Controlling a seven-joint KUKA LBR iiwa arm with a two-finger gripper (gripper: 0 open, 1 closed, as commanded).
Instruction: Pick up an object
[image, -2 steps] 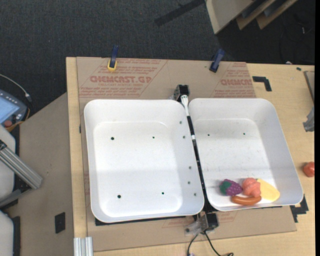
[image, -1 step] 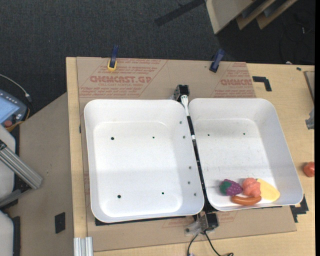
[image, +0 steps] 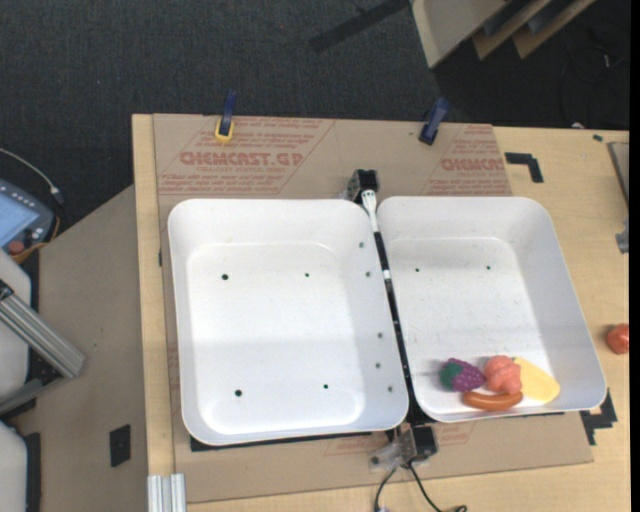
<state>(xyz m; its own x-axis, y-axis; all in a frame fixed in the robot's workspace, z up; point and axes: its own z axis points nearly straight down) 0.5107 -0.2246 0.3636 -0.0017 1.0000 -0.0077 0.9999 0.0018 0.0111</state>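
overhead, a brown board (image: 330, 150) printed with red lettering covers the bench, and two shallow white bins sit on it side by side, touching along a dark seam. the left bin (image: 200, 300) shows bare floor with a few small dark dots. the right bin (image: 470, 230) holds a cluster of toy food in its near right corner: a yellow piece (image: 540, 383), possibly a lemon or banana, an orange-red piece (image: 503, 374) just beside it, purple grapes (image: 462, 375) to their left, and a thin sausage-like piece (image: 492, 400) along the front wall. a small orange object (image: 618, 339) lies outside the bin, at the frame's right edge. two blue clamps (image: 433, 122) grip the board's far edge. whether the arm's tool is released or clenched cannot be told
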